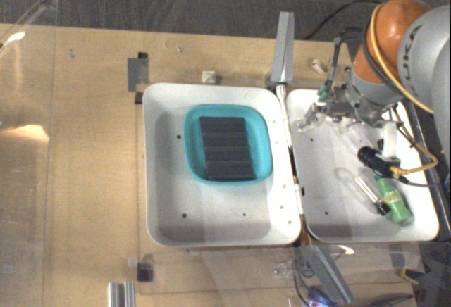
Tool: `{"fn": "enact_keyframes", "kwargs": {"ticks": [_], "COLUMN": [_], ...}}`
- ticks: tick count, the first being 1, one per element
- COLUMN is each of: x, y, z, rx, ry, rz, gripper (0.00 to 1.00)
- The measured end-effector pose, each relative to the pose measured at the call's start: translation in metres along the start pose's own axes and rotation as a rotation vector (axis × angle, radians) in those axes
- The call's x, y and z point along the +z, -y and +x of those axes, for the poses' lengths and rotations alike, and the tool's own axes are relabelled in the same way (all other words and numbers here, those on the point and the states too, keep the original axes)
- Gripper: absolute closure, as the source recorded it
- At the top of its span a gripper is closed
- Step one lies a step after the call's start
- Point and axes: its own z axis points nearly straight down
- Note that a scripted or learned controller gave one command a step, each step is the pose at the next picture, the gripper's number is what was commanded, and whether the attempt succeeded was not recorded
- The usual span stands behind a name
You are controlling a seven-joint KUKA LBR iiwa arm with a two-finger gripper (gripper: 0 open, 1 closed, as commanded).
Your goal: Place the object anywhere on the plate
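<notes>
The gripper [331, 110] hangs over the right white bin [331, 186]; jaw state I cannot tell. It risks missing the green marker-like object [394, 201], far from the turquoise square plate [262, 136].

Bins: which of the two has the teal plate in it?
The left bin. The teal plate sits in it, carrying a dark ribbed block. The right bin holds small loose items, including a green one, under the arm.

Partial letters "KUKA" on the grey arm [423, 52] casing at right edge, barely legible
</notes>
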Motion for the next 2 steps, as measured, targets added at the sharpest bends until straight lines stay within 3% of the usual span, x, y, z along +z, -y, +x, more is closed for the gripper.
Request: {"fn": "enact_keyframes", "kwargs": {"ticks": [1, 2], "x": [-0.027, -0.048], "y": [0.018, -0.002], "z": [0.070, 0.052], "rx": [0.076, 0.132], "ry": [-0.002, 0.000], "rz": [-0.002, 0.000], "gripper": [0.00, 0.00]}}
